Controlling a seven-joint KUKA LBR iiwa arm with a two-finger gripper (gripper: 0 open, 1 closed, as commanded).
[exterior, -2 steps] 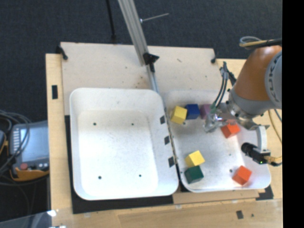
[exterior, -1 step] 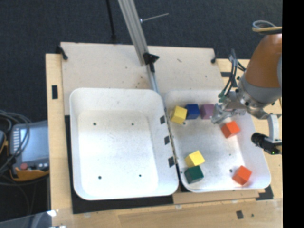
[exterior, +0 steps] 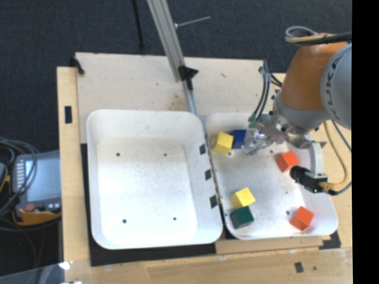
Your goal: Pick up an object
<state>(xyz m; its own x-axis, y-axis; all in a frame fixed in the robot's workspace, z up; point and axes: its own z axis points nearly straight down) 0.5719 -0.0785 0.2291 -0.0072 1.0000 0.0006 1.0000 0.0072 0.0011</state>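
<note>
While the gripper (exterior: 253, 142) is hovering w/ fingers released just beside the blue cube (exterior: 238, 137), that cube is sitting at 11 o'clock in the right bin (exterior: 269, 232), touching a yellow cube (exterior: 223, 142) near the rim.

A slanted aluminium rail (exterior: 169, 37) crosses the pale board (exterior: 130, 78) behind the bins, ending in a black clamp (exterior: 188, 73). A thin black cable (exterior: 137, 16) runs over the dark carpet (exterior: 53, 16) beside it. At the left edge, off the wooden bench (exterior: 68, 176), sits a grey handheld unit with a screen (exterior: 34, 179) over an orange base, with dark cables (exterior: 7, 152) coiled next to it
</note>
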